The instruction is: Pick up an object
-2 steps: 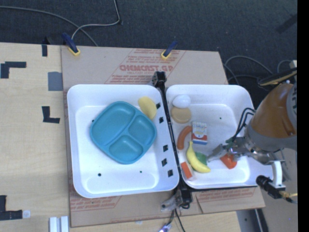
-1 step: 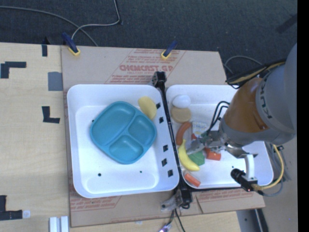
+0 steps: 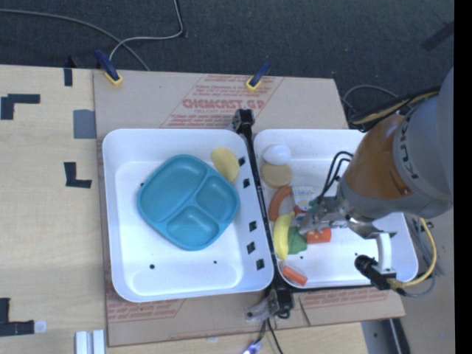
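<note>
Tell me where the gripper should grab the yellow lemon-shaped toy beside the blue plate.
Probably across the narrow middle of the yellow lemon-shaped toy, descending from above: it lies flat in the left bin, the blue divided plate crowding its lower-left side.

We see two white bins: the left bin [image 3: 118, 220] carries a turquoise divided plate [image 3: 189, 201] and a yellow lemon-like piece [image 3: 226, 164] by its right edge. The right bin [image 3: 324, 140] carries a white ball [image 3: 277, 153], a tan round [image 3: 276, 174], a yellow banana [image 3: 281, 237], a green piece [image 3: 296, 242] and orange pieces [image 3: 294, 275]. The cardboard sheet [image 3: 214, 102] is brown with red lettering.
</note>
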Robot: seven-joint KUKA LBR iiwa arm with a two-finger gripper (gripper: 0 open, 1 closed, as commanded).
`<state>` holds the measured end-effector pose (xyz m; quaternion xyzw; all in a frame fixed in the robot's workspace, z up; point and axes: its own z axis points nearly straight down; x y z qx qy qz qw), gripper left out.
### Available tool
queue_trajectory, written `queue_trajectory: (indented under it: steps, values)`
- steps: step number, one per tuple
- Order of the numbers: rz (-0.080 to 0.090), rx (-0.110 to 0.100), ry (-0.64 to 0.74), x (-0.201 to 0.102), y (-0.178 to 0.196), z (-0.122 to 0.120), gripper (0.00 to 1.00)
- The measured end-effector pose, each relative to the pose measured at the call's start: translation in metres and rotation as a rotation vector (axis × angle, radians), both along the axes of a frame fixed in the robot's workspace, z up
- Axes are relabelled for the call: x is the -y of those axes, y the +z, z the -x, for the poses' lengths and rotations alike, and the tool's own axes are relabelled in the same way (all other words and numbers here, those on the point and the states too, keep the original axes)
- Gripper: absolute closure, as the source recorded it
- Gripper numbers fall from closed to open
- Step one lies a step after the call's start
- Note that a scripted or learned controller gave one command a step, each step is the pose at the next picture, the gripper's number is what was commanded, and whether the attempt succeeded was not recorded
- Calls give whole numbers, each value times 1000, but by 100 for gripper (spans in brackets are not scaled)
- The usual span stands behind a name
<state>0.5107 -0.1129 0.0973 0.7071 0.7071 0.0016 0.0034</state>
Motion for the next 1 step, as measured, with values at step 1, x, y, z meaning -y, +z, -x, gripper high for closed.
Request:
queue_trajectory:
  steps: [1]
  values:
    - [-3,-8,2,-44,87,-26,100]
